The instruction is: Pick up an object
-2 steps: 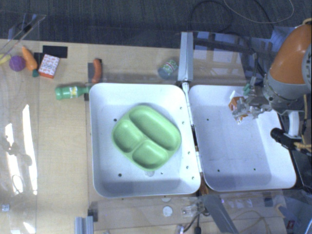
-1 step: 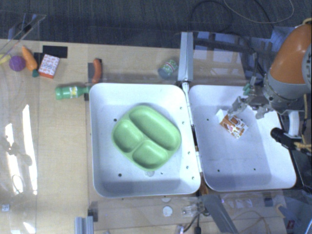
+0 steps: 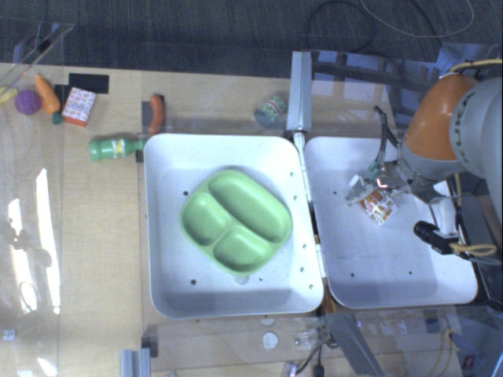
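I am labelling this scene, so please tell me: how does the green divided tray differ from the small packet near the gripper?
The green tray is large and one colour; the small packet is far smaller, white with orange and red print. The tray lies in the left bin, apart from the arm; the packet lies in the right bin, right at the gripper. The tray has three moulded compartments; the packet looks like one crumpled piece. Both rest on a white bin floor.

One fixed camera, mounted above the surface point(image 3: 86, 234), looking down at a slant. Both white bins fit in frame: left bin point(image 3: 169, 289), right bin point(image 3: 409, 281). My arm point(image 3: 464, 124) enters from 3 o'clock.
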